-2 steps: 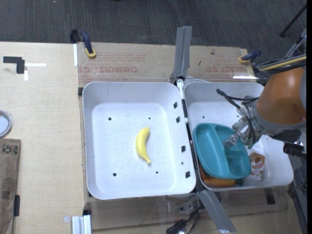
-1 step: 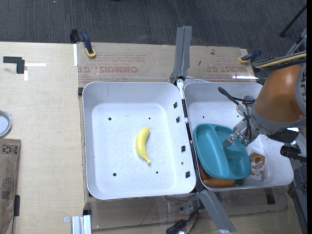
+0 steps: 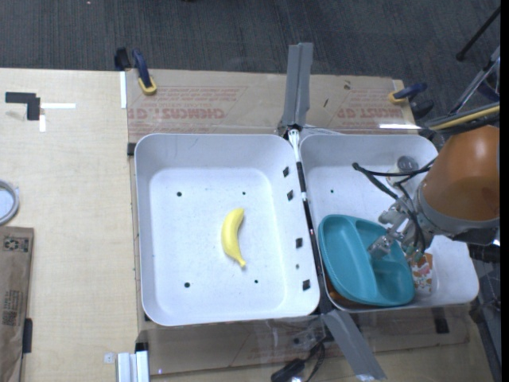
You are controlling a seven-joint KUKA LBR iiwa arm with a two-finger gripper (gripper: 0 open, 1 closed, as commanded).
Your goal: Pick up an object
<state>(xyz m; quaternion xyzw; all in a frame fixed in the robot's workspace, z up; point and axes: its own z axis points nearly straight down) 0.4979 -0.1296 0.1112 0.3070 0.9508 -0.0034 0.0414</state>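
Reaching in from the right, the arm sets its jaws, state unclear, over the teal dish.

The arm shows a rounded orange band above a grey wrist; thin black cables loop beside it toward the metallic tool.

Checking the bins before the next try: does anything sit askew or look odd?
Yes. The teal dish in the right bin lies tilted against the bin's near-left corner, not flat. The banana in the left bin lies flat.
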